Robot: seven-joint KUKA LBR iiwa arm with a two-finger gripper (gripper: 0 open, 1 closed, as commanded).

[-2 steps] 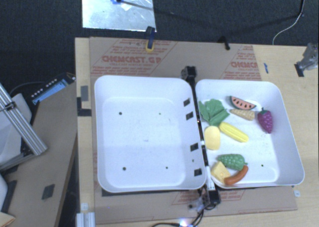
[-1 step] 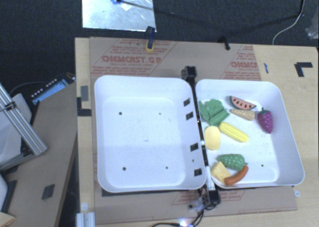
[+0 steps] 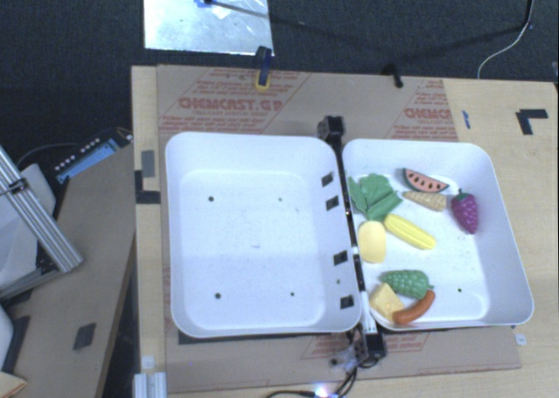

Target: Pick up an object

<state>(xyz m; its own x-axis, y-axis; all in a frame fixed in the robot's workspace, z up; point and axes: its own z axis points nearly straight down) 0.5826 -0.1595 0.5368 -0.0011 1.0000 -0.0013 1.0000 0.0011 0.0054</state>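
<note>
I think the small purple plastic grapes [image 3: 465,211] feel light and hard, so I would pinch their middle.

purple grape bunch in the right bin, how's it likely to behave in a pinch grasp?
The purple grape bunch looks like a moulded plastic toy, so probably stiff and light. Its bumpy, tapered shape may let flat fingers slip off toward the narrow end. It lies apart from the corn cob and near the right bin wall, so a push could slide it against that wall.
</note>
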